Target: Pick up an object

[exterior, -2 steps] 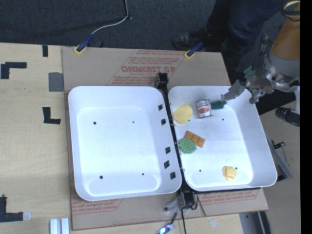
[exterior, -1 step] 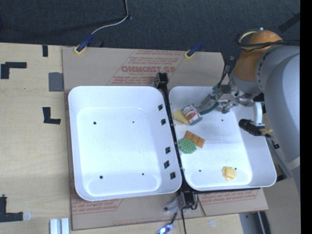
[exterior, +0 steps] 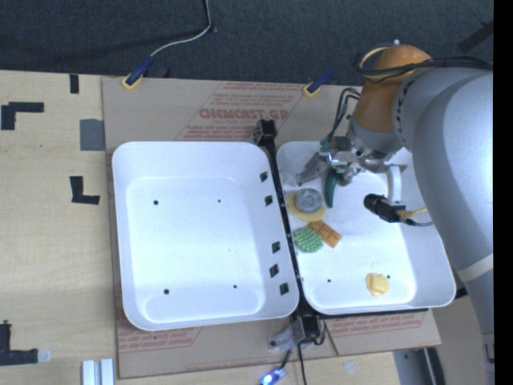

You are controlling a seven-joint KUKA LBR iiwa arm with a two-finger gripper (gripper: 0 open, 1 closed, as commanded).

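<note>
Objects lie in the right bin [exterior: 425, 291]: a yellow disc with a grey cap [exterior: 309, 202], a green round piece [exterior: 307, 240] touching an orange waffle piece [exterior: 326, 233], and a small yellow lump [exterior: 377, 283] near the front. The tool [exterior: 330, 184] hangs above the disc; whether it is open or closed, I cannot tell. The left bin [exterior: 192, 235] sits beside it on the bench [exterior: 48, 239].

Tool [exterior: 319, 184] over right bin [exterior: 425, 275] objects.

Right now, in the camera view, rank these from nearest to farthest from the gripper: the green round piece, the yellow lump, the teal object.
From the gripper:
1. Teal object, just below it in the right bin.
2. Green round piece, lower, near the divider.
3. Yellow lump, near the right bin's bottom edge.
</note>
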